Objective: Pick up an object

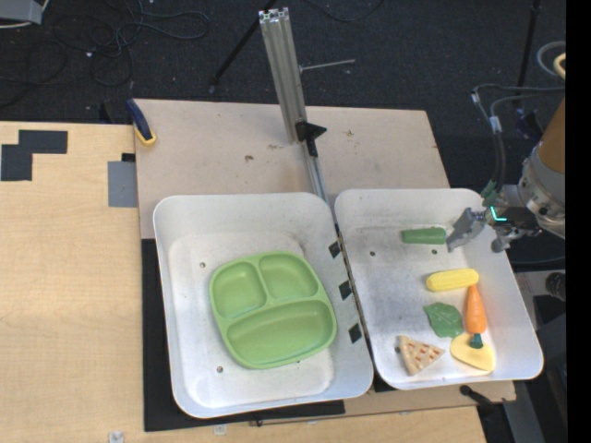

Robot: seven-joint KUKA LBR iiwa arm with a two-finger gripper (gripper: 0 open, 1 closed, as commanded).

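Observation:
My gripper (480,234) hangs over the far right part of the right bin (388,212), fingers spread open with nothing between them. Just left of its left finger lies a flat green stick (423,236). Below the gripper is a yellow corn cob (452,280). Nearer the front are an orange carrot (475,309), a green leafy piece (444,318), a pizza slice (418,353) and a yellow wedge (473,353).
The left bin (185,238) holds a green divided plate (273,310). A metal post (286,72) rises behind the gap between the bins. Black clips (343,289) sit along the shared rim. Cables hang at the far right by the arm.

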